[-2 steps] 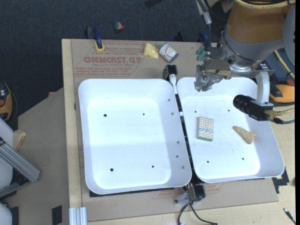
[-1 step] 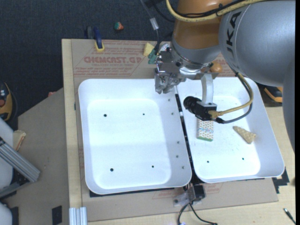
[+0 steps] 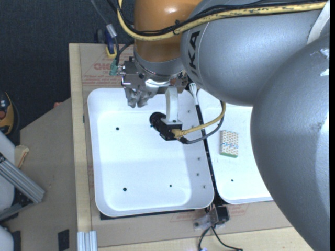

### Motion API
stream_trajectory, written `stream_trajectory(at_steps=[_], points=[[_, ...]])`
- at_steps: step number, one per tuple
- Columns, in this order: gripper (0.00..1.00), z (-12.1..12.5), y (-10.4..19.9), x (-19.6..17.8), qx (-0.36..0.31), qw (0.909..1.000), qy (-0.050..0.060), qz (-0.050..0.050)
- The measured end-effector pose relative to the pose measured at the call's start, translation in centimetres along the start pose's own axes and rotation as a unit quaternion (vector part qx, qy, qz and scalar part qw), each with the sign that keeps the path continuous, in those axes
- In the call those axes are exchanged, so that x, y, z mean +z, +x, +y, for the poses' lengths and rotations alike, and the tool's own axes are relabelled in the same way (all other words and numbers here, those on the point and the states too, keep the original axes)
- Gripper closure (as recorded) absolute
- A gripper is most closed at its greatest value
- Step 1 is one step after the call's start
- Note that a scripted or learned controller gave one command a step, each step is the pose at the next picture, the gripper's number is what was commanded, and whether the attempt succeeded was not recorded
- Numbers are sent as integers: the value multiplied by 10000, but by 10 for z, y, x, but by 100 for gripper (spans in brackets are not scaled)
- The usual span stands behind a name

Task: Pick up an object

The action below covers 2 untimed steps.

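Grey arm (image 3: 251, 46) sits closest to the lens, upper right, with its orange band (image 3: 162, 9) above the wrist. Jaws point down over the far end of the left bin (image 3: 110, 161), near its back wall; released or clenched, cannot tell from this angle. Left bin floor is white with a few small dark dots. Box (image 3: 229, 143), small, pale and speckled, lies flat in the right bin (image 3: 241, 190), near its left wall, well apart from the jaws. Both bins sit on a brown surface (image 3: 82, 72).
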<state>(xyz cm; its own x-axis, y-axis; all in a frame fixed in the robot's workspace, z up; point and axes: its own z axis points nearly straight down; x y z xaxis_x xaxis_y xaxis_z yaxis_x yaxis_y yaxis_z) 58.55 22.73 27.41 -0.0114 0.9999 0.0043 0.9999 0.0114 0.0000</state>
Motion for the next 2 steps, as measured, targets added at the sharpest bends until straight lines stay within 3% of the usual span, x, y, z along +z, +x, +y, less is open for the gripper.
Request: stream_trajectory(at_steps=[1,2], points=[[100,-64,-48,-3,71,10000,35,-28],[100,-62,-77,-109,72,10000,-66,-7]])
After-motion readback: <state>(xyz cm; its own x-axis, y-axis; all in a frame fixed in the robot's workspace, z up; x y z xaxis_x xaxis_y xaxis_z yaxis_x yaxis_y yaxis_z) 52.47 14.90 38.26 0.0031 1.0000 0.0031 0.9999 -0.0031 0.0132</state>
